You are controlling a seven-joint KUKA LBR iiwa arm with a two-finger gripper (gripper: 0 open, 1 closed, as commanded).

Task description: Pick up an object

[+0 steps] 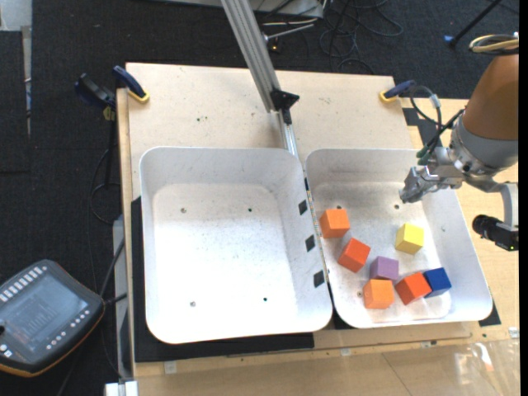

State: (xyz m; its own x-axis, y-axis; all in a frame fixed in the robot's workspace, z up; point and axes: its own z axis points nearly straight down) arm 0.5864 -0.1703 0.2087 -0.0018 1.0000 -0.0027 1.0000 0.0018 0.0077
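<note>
Single fixed overhead camera, slanted down on bins (pixel 223 159).

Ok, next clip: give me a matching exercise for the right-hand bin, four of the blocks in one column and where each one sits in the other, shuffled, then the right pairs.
Things:
1. yellow block
2. blue block
3. purple block
4. uppermost orange block

Places:
A. farthest left in the group, nearest the divide between the bins
B. in the middle of the cluster, just above the lowest orange block
C. just below the gripper, apart from the other blocks
D. at the cluster's right end, against a red-orange block

Pairs: 1-C, 2-D, 3-B, 4-A
</note>
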